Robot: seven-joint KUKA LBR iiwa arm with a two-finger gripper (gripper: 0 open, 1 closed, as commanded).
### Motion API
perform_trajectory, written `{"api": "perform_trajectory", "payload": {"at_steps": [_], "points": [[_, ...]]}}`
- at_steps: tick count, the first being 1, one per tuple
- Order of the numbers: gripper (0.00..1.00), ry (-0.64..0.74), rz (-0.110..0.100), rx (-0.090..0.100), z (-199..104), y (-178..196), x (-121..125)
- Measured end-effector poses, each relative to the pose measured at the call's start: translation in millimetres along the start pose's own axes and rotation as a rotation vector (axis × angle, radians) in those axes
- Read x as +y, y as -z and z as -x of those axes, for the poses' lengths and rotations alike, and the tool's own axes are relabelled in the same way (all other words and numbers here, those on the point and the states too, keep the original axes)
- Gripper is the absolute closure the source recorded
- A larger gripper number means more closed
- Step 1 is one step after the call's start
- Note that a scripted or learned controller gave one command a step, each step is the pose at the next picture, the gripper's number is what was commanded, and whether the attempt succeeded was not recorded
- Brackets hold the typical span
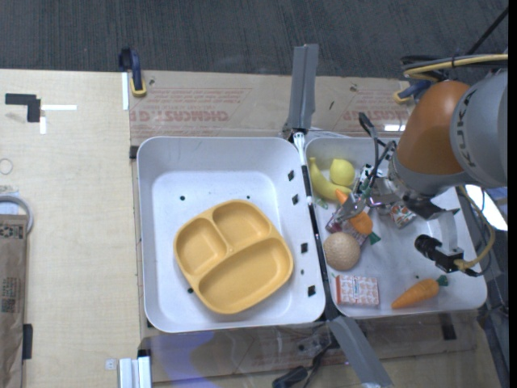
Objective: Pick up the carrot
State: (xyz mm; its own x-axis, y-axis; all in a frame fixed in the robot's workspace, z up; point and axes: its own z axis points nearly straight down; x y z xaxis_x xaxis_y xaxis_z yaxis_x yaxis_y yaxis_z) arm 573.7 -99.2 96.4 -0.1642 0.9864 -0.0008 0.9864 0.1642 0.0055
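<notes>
The carrot (416, 292) lies on the floor of the right bin (464, 301), near that bin's front edge and toward its front right corner. It rests flat and apart from its neighbours: a small red and white box (356, 290) sits just beside it toward the divider, and a black fitting on the arm (436, 253) hangs above and behind it.

The hand (353, 210) is in the same bin, near the divider side, low among a cluster of items: a yellow fruit (342, 170), a banana (321, 183), a round tan item (342, 250) and a small orange piece (361, 223) touching or just under the fingertips. Whether the hand is spread or pressed together cannot be told; the fingers merge with the clutter beneath them. Nothing is visibly held.

Key relation: the carrot lies from the hand toward the front right corner of the bin, well apart from it, with the tan item and the box off to the divider side of that line.

Orientation: the long axis runs roughly along the front edge, slightly tilted. The green top points toward the right wall and a little rearward; the tapered tip points toward the divider and the front.

Judgement: the grasp has not begun. The hand would need to cross toward the front right corner and close across the carrot's width, fingers set roughly front to back.
</notes>
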Motion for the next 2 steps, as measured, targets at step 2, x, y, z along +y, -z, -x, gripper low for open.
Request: {"api": "perform_trajectory", "payload": {"at_steps": [2], "points": [[1.0,0.207,-0.006,0.001,-39.5,94.9,-5.4]]}}
